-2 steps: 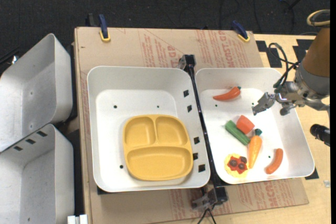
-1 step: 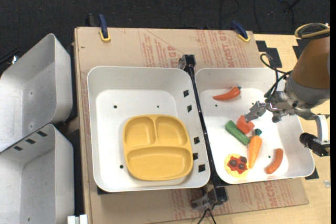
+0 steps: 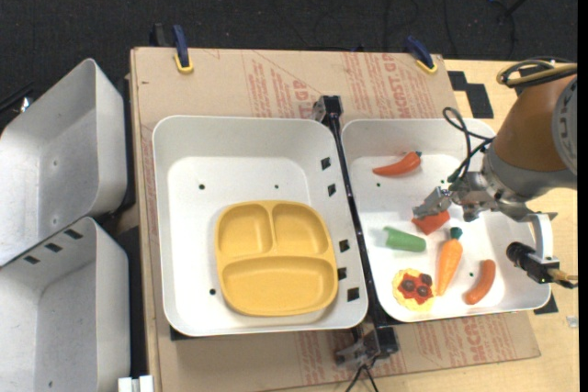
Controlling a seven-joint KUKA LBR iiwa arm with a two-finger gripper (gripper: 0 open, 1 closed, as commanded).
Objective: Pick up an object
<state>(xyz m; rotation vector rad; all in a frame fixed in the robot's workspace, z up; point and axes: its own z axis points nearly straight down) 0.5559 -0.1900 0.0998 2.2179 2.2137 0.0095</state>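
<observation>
Light fell evenly from overhead, bright on the two white bins (image 3: 246, 135) and the brown bench board (image 3: 248, 83), while the dark floor (image 3: 83, 5) along the top of the frame stayed dim. Shadows were soft and short; a faint one sat under the yellow divided plate (image 3: 276, 257) at centre left. The spare white bins (image 3: 55, 151) at far left looked slightly washed out. Focus was fair, though fine detail was grainy, and the arm's wrist (image 3: 537, 138) at right was a little soft.
</observation>
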